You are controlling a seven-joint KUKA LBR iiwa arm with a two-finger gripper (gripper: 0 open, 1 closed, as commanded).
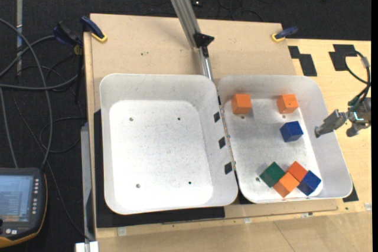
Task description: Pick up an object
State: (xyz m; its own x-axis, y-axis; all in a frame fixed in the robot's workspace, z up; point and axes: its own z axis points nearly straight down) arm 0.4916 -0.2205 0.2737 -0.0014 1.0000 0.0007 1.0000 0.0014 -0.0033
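Several small cubes lie in the right bin. Two orange cubes sit near its far wall, and a blue cube lies just in front of the right-hand one. At the near edge a green cube, two orange cubes and a blue cube are packed together. My gripper hangs at the view's right edge, over the right rim of that bin and to the right of the lone blue cube. Nothing is seen held in it.
The left bin stands beside the right one, their rims meeting in the middle. A slanted metal pole comes down to the bench behind the bins. Clamps grip the board's far corners. Cables and a tablet lie on the floor at left.
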